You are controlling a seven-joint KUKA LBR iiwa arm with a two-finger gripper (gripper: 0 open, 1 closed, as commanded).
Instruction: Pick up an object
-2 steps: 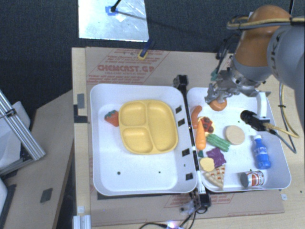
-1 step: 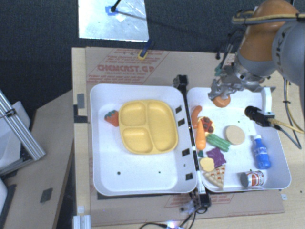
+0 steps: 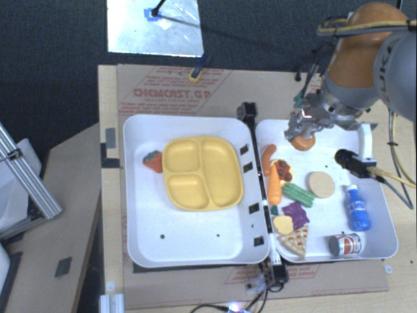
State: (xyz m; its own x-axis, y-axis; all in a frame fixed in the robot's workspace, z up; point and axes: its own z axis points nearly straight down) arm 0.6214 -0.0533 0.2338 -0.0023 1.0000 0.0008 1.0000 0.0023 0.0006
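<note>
Gripper [image 3: 301,130]: seen over right bin [image 3: 384,227] | fingers: hidden by wrist, state cannot be told | orange round object [image 3: 303,141]: partly covered, just under gripper | contact: not clearly seen

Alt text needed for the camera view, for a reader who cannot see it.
A grey and orange arm's gripper hangs over the right bin, right at an orange round toy; a grasp cannot be confirmed. The bin holds toy food, a blue bottle and a can; the left bin holds a yellow tray.
</note>
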